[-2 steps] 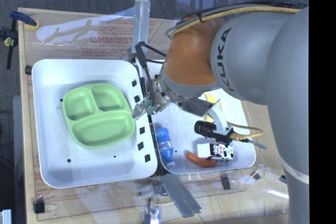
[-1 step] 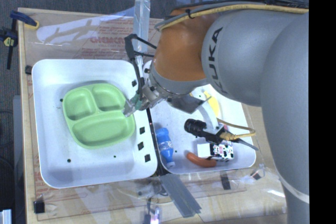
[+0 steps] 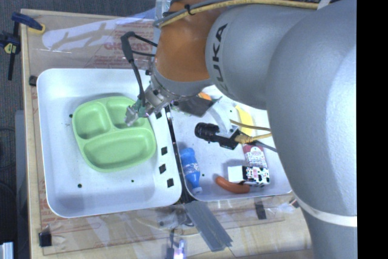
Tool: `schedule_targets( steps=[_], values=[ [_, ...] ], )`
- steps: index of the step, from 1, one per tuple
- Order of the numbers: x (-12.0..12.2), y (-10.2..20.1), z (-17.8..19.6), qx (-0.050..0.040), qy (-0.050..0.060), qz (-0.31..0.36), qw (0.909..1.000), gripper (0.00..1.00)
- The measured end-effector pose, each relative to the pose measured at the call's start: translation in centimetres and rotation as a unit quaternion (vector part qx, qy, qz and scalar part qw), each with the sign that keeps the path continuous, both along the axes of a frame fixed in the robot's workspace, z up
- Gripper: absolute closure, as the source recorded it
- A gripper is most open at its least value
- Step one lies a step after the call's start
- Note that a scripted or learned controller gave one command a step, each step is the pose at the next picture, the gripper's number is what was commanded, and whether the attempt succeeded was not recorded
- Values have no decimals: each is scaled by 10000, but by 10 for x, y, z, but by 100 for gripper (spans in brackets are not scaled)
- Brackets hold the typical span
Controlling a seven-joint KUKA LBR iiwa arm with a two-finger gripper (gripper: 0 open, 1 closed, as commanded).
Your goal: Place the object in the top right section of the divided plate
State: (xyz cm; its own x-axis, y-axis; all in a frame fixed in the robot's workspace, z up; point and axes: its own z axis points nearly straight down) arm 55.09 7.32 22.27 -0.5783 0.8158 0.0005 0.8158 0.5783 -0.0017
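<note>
A light green divided plate (image 3: pixel 115 151) lies in the left white bin (image 3: pixel 60 191), with two small sections at the back and one large section in front. My gripper (image 3: pixel 134 112) hangs low over the plate's back right section, close to its right rim. The grey arm with its orange band (image 3: pixel 182 51) reaches in from the right and hides the bench behind it. A small teal-green patch shows at the gripper's tip, and I cannot tell whether it is a held object.
The right bin (image 3: pixel 200 194) holds a blue bottle (image 3: pixel 189 168), a red sausage-shaped thing (image 3: pixel 232 185), a small carton with a cow pattern (image 3: pixel 254 167) and a yellow piece (image 3: pixel 245 115). The bins' shared wall (image 3: pixel 163 158) runs just right of the plate.
</note>
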Motion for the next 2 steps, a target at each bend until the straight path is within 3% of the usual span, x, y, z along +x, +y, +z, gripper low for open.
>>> schedule_targets(
  steps=[1, 2],
  values=[
    [-46, -63, -32, -1, 8, 21, 10000, 100],
    [-74, -58, -32, 2, 11, -407, 9992, 100]
  ],
)
